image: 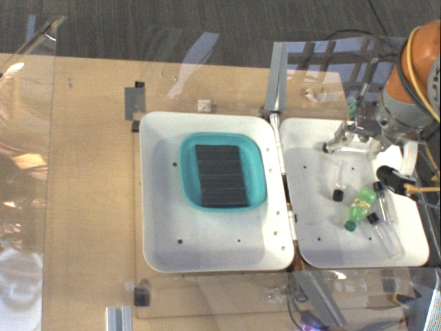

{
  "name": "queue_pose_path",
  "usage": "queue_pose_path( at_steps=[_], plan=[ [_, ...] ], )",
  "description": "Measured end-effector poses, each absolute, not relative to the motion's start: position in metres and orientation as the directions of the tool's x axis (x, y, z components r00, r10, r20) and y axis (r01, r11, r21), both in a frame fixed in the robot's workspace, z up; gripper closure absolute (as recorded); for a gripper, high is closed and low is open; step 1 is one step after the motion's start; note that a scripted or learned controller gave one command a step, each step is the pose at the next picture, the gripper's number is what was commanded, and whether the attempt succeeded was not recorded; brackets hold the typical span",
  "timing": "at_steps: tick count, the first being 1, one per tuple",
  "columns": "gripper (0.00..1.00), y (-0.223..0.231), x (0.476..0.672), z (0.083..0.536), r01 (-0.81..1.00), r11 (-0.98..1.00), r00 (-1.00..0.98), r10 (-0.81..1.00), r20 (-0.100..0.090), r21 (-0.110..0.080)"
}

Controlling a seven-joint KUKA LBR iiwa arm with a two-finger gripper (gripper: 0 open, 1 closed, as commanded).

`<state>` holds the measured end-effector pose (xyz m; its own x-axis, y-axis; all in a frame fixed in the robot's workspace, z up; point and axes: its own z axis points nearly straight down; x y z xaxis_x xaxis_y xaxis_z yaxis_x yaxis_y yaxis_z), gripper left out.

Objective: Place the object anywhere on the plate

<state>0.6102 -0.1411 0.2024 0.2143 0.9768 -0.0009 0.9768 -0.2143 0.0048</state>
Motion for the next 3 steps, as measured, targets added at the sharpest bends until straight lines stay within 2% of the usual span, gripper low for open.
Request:
queue_pose_path(
  at_steps=[3],
  plan=[
    [0.00,-0.1411,0.6102,0.2024,0.977,-0.214,0.214,0.977,-0.001,0.005]
  ],
)
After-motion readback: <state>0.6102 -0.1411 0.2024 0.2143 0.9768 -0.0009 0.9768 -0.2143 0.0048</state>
